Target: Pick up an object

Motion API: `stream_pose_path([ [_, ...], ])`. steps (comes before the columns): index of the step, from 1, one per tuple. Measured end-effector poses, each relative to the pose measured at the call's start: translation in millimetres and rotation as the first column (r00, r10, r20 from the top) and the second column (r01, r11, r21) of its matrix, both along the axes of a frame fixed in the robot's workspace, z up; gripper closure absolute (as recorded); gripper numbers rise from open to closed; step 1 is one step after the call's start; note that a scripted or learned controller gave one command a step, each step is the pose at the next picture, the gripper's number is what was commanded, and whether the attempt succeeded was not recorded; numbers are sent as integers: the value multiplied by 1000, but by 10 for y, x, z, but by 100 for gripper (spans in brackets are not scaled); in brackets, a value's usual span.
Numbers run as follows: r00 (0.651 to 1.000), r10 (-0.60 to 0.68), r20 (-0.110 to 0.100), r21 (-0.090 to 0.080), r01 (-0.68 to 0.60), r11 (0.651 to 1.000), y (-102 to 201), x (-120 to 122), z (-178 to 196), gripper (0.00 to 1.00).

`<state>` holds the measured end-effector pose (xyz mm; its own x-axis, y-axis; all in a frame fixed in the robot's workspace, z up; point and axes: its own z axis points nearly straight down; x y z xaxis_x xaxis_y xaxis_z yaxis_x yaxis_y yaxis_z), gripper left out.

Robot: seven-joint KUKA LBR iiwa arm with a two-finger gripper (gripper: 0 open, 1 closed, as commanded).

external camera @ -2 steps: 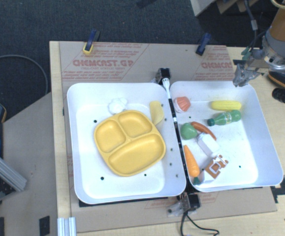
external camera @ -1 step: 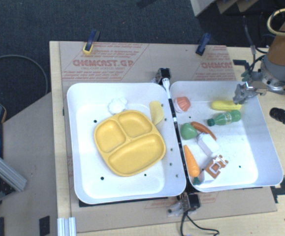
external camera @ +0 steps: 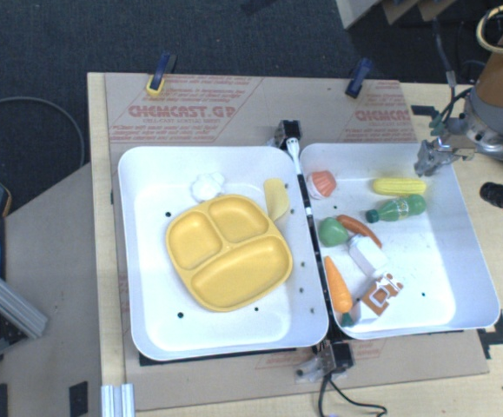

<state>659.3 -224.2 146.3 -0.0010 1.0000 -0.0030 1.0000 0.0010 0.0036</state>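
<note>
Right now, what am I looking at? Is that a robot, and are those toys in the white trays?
Yes. The picture is taken by a camera above a bench, looking down at a slant. The grey and orange thing at the right is a robot arm, and its gripper hangs over the right bin's far corner. It is not holding anything.

The left bin has a yellow divided plate, a pale yellow piece and a small white thing. The right bin has toy food: a corn cob, a green bottle, a carrot and more. The robot should pick one up.
</note>
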Motion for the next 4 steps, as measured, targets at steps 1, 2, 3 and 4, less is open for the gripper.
stream_pose_path([
  [1,1000,1,3,-2,-1,1000,-2,7,106,100],
  [2,1000,1,6,-5,-1,1000,-5,14,215,100],
  [3,1000,2,10,-7,-2,1000,-9,21,323,100],
  [4,1000,2,14,-10,-2,1000,-13,28,432,100],
])
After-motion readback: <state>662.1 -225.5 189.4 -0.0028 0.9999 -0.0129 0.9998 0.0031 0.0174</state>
